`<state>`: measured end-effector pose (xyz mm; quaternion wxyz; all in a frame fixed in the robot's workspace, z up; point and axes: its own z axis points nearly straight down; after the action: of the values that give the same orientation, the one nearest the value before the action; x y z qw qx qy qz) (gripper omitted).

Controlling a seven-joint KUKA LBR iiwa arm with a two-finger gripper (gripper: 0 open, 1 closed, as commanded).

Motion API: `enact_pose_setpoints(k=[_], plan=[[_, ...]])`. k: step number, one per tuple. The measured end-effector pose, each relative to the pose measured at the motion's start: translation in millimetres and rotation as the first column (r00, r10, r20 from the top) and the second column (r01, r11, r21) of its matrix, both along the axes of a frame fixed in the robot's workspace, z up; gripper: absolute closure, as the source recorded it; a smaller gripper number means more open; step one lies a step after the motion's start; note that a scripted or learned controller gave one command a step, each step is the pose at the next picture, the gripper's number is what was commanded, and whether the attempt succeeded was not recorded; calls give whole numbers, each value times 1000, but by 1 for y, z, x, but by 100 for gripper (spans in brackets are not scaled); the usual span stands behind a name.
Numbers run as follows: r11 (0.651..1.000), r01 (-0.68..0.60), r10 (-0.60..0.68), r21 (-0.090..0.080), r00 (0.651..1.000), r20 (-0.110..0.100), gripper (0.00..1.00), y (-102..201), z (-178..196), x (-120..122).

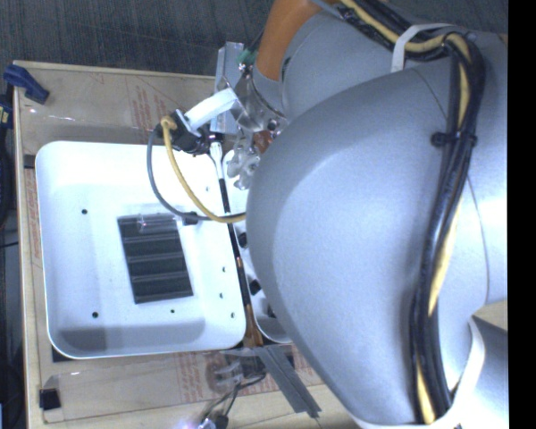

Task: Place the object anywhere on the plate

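A dark ribbed rectangular object (156, 257) lies flat in the middle of the left white bin (71, 177). The gripper (238, 161) hangs at the upper end of the divide between the two bins, up and to the right of the dark object and apart from it. A curved white rim (266, 322), possibly the plate, peeks out beside the bin divide under the arm. The arm's grey body hides most of the right bin.
A yellow cable (165, 172) loops from the wrist over the left bin's upper right part. The bulky grey arm (375, 239) covers the right half of the view. Blue clamps (22, 83) sit at the bench's top left corner.
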<state>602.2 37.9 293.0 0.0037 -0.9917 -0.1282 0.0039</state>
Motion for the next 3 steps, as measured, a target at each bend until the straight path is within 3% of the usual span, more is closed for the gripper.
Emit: enact_pose_setpoints(k=[1, 2, 3], plan=[[995, -95, 95, -3, 995, 0, 100, 31, -103, -106], [974, -228, 228, -2, 974, 4, 100, -14, -75, -46], [999, 50, -50, -7, 999, 1, 100, 63, -174, -70]])
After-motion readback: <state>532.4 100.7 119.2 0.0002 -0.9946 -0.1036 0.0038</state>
